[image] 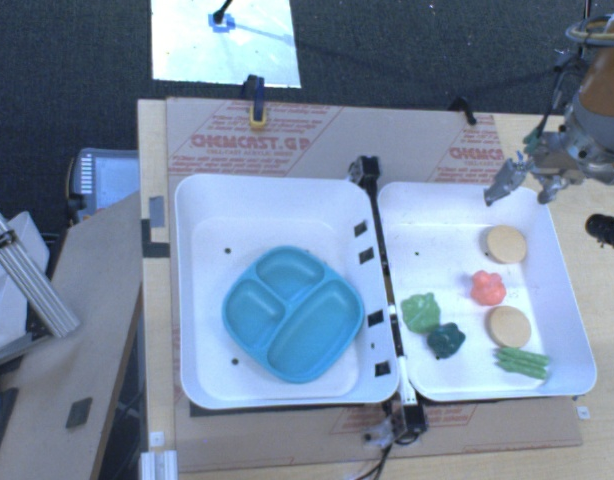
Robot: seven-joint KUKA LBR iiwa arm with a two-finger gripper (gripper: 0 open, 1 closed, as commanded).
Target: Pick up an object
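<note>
1. Hovering above the far right corner of the right bin (567,298), the pincer (522,186) hangs with its two fingers spread apart and nothing between them; state: released, bare.
2. Arm: grey wrist with an orange band (599,93), entering from the right, well above the bin floor as far as the slant view lets one judge.
3. Round tan biscuit (506,244): the nearest item, lying just below the pincer on the bin floor, apart from the fingers.
4. Pink lump (488,287): further toward the near side, past the biscuit.
5. Second tan biscuit (508,326): beyond the pink lump, further again from the pincer.
6. Light green piece (421,311) and dark green piece (445,340): touching or nearly so, down and to the left of the pincer, near the divider.
7. Green bean pods (521,362): farthest of the right bin's contents, at the near right corner.
8. Blue divided plate (292,312): in the left bin (202,268), well apart from the pincer, across the divider.
9. Progress, judged: nothing lifted yet; every item rests on a bin floor. Choosing a target, descending, closing and raising all remain. The first biscuit looks the readiest candidate.
</note>
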